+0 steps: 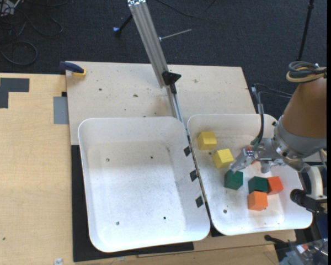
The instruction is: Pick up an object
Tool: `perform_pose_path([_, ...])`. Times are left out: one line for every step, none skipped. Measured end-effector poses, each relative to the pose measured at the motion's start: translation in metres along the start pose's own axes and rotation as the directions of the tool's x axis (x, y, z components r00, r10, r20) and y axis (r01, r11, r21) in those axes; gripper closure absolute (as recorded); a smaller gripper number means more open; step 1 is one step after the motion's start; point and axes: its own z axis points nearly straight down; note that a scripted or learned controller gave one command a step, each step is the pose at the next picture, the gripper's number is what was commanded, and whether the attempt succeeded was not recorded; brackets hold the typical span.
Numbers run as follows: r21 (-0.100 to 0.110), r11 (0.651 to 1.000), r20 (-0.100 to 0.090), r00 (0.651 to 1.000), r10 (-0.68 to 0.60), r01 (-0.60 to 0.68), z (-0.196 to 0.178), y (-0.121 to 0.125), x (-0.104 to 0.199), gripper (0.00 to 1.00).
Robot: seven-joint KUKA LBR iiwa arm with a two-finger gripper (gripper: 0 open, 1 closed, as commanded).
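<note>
1. Six blocks in right bin (298, 223): two yellow blocks (207, 140) (223, 158) toward its left wall, green block (234, 180) mid-bin, dark green block (258, 184), red-orange block (275, 185) and orange block (257, 201) toward the near edge.
2. Gripper (247, 158) low over bin centre, just above green block, beside second yellow block; finger state can't be made out.
3. Left bin (94, 148) alongside.

text: none legible | labels: none legible | numbers: none legible | signs: none legible
</note>
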Motion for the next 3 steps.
perform_pose_path([0.001, 1.0, -0.001, 1.0, 0.001, -0.001, 0.062, 0.006, 0.002, 0.0])
perform_pose_path([0.0, 1.0, -0.001, 1.0, 0.002, -0.002, 0.116, 0.005, 0.003, 0.0])
perform_pose_path([-0.003, 1.0, 0.0, 1.0, 0.012, -0.012, 0.103, 0.005, 0.0, 1.0])
